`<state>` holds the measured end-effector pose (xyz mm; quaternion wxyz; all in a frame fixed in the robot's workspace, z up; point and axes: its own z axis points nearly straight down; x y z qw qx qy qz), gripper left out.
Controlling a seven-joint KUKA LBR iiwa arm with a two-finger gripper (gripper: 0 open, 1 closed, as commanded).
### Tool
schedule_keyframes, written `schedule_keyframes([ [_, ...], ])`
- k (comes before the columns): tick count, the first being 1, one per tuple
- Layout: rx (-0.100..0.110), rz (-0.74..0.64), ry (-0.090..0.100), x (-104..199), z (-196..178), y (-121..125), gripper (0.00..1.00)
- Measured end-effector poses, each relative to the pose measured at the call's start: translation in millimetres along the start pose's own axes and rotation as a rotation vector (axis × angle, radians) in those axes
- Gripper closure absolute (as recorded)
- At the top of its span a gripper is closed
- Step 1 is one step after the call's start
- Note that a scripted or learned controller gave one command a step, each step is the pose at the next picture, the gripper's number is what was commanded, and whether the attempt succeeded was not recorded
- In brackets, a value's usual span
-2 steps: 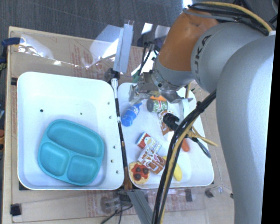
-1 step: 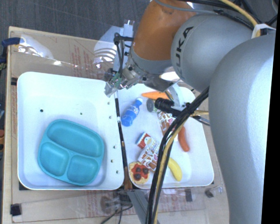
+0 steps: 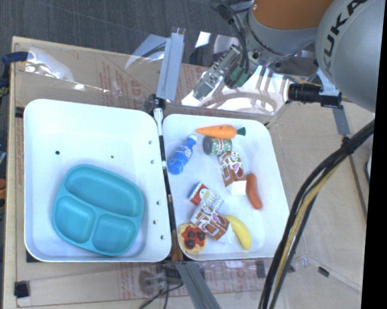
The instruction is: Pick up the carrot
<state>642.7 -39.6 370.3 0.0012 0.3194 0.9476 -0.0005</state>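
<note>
One carrot (image 3: 217, 130) lies by the right bin's (image 3: 276, 184) far rim; end effector (image 3: 212, 82) grip unclear.

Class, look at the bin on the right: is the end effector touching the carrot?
Apart. The camera view shows the end effector above the bin's far rim, with bare white bin floor between it and the carrot.

The grey arm (image 3: 352, 43) enters from the upper right, its orange band (image 3: 288, 10) just above the wrist near the top edge. Below the band the wrist slants down and to the left, ending in the claw (image 3: 209, 84). Glare there seems to blur its tip, so the grip state is unclear.
</note>
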Motion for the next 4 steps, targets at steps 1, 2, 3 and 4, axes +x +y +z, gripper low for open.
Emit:
schedule_keyframes([
  [1,0.002,-0.131,0.006,15,87,-102,1.00],
  [2,0.000,-0.292,0.003,-57,152,-78,1.00],
  [3,-0.001,-0.621,-0.001,-100,150,-126,1.00],
  [4,-0.001,-0.623,-0.004,-101,140,-125,1.00],
])
